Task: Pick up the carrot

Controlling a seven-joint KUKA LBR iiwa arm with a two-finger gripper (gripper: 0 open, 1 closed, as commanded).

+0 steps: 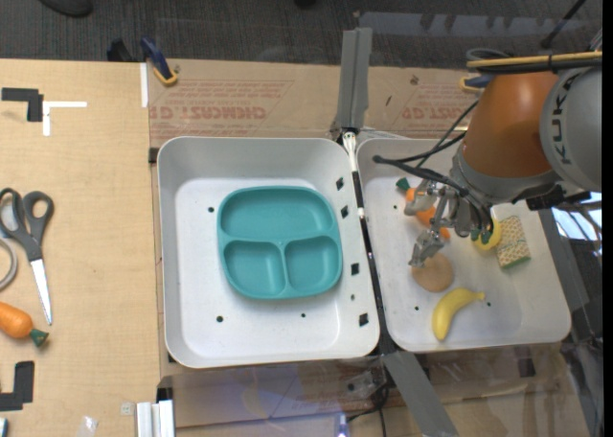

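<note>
Hovering over right bin (536, 325), gripper (428, 245) just above brown round item (433, 276); jaw state: cannot tell. Carrot (418, 199) up-left of that item, against gripper body, awaiting grasp.

Crowded in the right bin (536, 330): claw (431, 239) low over a brown round thing (434, 275), carrot (416, 201) just behind it, banana (452, 310) near the front, sponge (511, 240) to the right under the arm. Open room along the right bin's front right floor. Left bin (182, 234) taken up mid-floor by a teal tray (281, 241), with bare floor all round it.
</note>
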